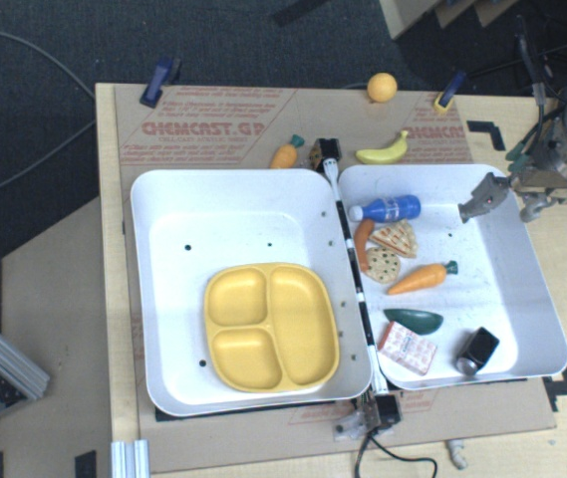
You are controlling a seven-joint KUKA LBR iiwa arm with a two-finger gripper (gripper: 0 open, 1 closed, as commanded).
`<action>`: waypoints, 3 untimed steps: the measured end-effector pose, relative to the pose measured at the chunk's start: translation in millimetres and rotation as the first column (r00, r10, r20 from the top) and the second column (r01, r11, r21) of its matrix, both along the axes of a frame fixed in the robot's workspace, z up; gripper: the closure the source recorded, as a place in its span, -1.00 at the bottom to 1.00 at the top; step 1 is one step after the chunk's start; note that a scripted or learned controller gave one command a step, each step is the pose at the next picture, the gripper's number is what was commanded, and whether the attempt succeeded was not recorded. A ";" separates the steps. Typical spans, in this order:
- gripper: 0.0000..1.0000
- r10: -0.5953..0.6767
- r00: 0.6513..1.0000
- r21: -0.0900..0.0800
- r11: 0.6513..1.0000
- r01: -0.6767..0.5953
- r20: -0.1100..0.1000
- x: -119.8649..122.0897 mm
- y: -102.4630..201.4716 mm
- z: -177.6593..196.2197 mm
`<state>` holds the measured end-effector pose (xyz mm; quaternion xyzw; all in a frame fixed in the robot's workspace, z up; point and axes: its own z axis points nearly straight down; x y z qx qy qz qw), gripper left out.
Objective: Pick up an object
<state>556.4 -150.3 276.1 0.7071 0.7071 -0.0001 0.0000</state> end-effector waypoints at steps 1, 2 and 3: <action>-1.00 0.001 1.000 0.002 1.000 -0.001 -0.004 12.7 49.1 -124.5; -1.00 -0.001 1.000 -0.001 1.000 0.001 0.003 37.5 25.3 -188.8; -1.00 -0.001 1.000 -0.001 1.000 0.001 0.008 8.1 29.0 -188.3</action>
